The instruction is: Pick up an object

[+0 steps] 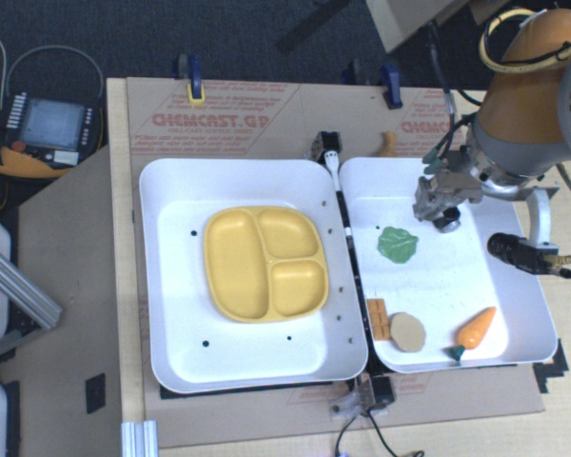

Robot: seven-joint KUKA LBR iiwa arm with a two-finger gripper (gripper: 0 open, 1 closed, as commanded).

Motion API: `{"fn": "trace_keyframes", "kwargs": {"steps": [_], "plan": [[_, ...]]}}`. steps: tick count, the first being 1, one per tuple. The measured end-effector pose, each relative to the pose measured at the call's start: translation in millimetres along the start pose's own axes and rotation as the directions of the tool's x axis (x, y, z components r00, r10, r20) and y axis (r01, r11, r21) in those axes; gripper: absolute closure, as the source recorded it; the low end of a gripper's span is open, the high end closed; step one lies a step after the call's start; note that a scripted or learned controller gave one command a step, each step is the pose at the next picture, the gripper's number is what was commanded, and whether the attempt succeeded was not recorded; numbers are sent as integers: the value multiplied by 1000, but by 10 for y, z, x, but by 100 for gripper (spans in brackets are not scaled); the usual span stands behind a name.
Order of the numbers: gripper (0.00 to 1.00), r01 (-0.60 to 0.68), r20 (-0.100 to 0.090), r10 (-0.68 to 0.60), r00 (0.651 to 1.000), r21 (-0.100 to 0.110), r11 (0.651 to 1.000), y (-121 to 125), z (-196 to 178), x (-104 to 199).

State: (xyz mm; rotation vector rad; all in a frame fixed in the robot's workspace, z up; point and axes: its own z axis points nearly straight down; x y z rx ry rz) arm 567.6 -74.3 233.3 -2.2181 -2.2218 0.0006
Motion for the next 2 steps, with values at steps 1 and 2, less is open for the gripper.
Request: {"fn": "trace_keyframes", "kwargs": {"steps": [1, 2], "plan": [[100, 3, -1, -3, 1000, 1, 1000, -100, 93, 599], [100, 1, 1, -1, 1000, 1, 1000, -266, 156, 1053]]}}
